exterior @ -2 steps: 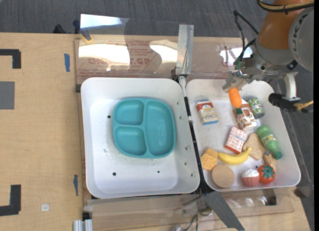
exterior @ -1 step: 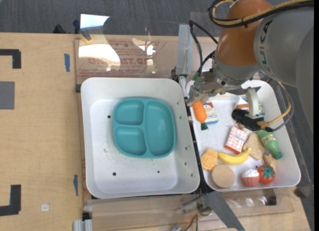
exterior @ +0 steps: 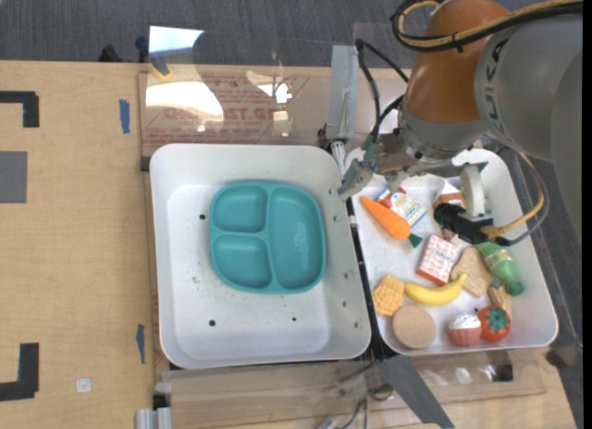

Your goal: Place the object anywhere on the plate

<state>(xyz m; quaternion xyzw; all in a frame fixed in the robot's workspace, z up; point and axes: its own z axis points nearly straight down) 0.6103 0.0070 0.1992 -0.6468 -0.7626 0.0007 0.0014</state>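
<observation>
In the left bin (exterior: 176,233) you have the teal plate (exterior: 268,236), three compartments, sitting flat near the middle with nothing on it. The right bin (exterior: 541,312) holds all the toy food. Note the orange carrot (exterior: 386,217) lying at a slant near that bin's upper left, with a small white carton (exterior: 405,204) just beside it on the right. Below these you see a pink-and-white box (exterior: 437,259), a yellow banana (exterior: 435,291) touching its lower edge, a yellow corn piece (exterior: 388,295) to the banana's left, and a round tan bun (exterior: 413,327) under the banana. At the lower right corner sit a white-and-red cupcake-like piece (exterior: 465,328) and a red tomato (exterior: 496,324), close together; a green item (exterior: 504,268) lies above them near the right wall. The arm (exterior: 472,57) hangs over the top of the right bin, and the gripper (exterior: 393,161) sits above the carrot's upper end, over the bin's upper left region. You cannot tell from this view how the gripper is set, and no item is visibly held.
</observation>
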